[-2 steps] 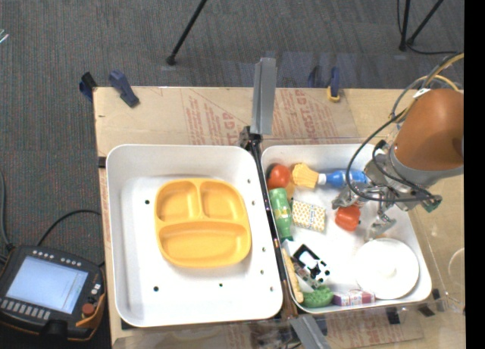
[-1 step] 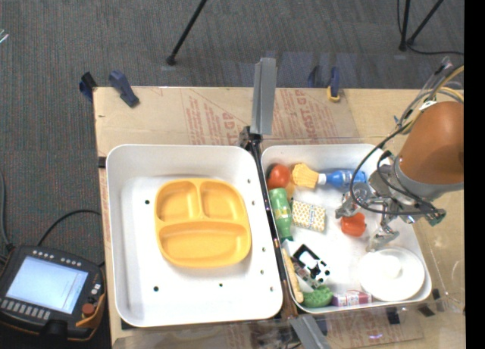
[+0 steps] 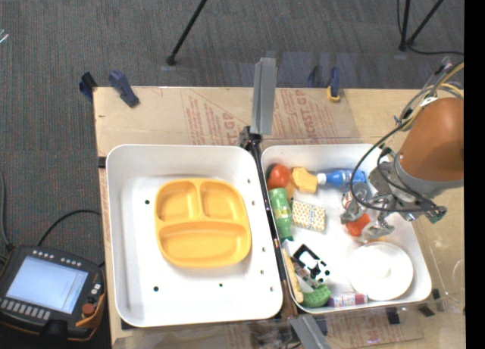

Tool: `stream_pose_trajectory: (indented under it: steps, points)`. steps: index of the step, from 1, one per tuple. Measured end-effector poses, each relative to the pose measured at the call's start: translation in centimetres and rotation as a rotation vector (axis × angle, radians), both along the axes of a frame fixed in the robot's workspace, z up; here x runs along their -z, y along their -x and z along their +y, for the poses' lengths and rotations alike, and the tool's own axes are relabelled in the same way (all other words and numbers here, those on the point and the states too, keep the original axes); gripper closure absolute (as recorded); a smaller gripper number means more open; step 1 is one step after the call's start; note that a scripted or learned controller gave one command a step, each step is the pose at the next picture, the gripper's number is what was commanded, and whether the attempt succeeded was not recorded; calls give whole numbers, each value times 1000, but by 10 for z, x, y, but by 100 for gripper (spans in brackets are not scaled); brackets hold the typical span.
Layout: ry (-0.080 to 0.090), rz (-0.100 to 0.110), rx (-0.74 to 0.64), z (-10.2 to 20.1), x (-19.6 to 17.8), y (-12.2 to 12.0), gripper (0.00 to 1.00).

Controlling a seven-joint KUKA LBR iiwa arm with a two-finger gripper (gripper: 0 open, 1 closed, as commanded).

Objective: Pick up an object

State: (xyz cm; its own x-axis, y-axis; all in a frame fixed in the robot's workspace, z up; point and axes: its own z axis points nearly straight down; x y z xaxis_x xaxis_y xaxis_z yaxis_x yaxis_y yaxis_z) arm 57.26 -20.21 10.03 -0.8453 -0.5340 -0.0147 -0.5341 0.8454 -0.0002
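A grey arm with an orange band reaches in from the right over the right bin, its gripper lowered near the bin's middle, toward the right wall. The metal fingers hang just above a small orange-red object; whether they are spread or closed, or touching it, cannot be told from this slant.

Near the bin's far edge lie a red ball, a yellow block and a blue-and-white bottle lying on its side. A green bottle runs along the left wall, with a patterned pouch just beside it. A white plate sits in the near right corner. A black-and-white toy lies near the near edge, next to a green piece and a small pink-and-white box.

The left bin carries a yellow divided tray at its centre. Both bins rest on a plywood bench. A teach pendant lies on the carpet at lower left.
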Motion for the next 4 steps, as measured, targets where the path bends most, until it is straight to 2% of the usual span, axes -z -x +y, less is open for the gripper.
stream_pose_trajectory:
  steps: [1, 2, 3, 4]
  points:
    - [5, 1, 189, 29, -108, -45, 100]
    - [3, 18, 122, 111, 15, 5, 100]
    - [4, -3, 119, 181, -139, -34, 100]
    - [5, 10, -153, 173, -99, -72, 100]
